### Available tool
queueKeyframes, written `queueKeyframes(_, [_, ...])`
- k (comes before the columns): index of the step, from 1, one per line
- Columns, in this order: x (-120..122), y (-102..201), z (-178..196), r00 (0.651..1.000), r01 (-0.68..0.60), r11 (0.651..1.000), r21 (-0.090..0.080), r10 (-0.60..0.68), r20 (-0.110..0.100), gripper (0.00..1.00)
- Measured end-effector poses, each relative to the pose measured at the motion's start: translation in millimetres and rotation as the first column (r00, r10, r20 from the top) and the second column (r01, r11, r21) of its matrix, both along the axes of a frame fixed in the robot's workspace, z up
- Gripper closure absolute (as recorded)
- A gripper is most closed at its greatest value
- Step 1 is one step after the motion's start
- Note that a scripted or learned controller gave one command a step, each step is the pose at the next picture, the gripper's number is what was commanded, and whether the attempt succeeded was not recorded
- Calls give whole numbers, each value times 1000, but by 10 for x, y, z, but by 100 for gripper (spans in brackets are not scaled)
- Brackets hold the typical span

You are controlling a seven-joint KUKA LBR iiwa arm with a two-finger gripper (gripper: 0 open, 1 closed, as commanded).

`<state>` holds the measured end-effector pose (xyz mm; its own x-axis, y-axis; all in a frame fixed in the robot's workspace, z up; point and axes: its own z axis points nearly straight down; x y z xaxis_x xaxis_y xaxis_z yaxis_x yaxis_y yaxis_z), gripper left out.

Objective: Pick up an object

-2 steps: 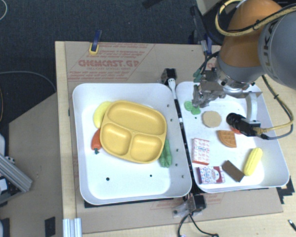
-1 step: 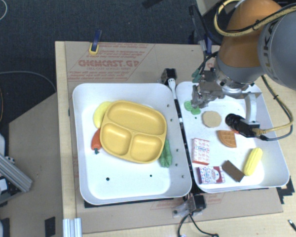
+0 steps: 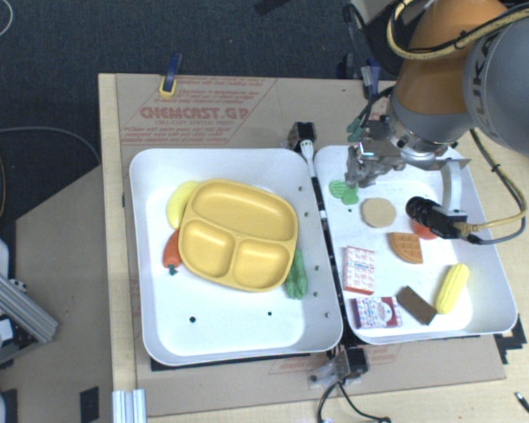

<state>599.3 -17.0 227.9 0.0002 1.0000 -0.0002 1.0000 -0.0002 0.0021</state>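
My pincer hangs over the far left corner of the right bin, and from this slant I cannot tell whether it is released or clenched. The nearest thing to it is a small green toy piece, lying on the bin floor just beside and slightly left of the tip; I cannot tell whether the two touch. Close by sits a round tan biscuit, and nearer the camera an orange waffle-like wedge. A red item shows only in part beside that wedge. Along the bin's left wall lie two red-and-white packets, one above the other, with a brown chocolate bar and a yellow corn cob to their right. The left bin holds a yellow divided tray, with a yellow fruit and a red-orange pepper tucked at its left edge and a green vegetable at its right.
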Motion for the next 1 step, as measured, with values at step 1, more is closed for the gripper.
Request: queueKeyframes(1, [15, 68, -134, 1000, -1, 1000, 0, 1, -6, 100])
